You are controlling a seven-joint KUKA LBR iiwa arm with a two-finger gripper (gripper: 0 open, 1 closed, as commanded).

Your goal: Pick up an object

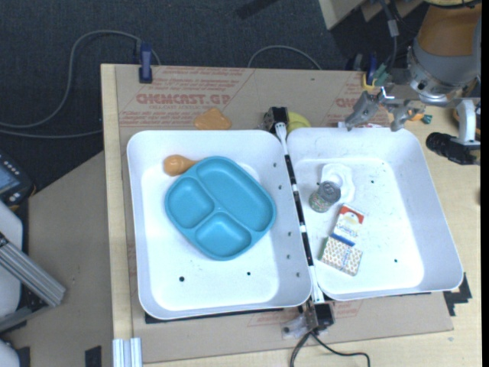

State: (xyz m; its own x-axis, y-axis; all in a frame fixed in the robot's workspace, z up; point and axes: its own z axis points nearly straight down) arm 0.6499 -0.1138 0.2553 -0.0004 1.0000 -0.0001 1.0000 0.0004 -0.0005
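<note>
A dark blue-grey carpet covers the floor, well left of the end effector and beyond it at the top of the view. A grey cable loops across that carpet toward a blue clamp on the far edge of the light wooden table. A brown cardboard sheet printed with red lettering lies on the table, just left of and below the end effector. Lighting is even and soft.
</note>
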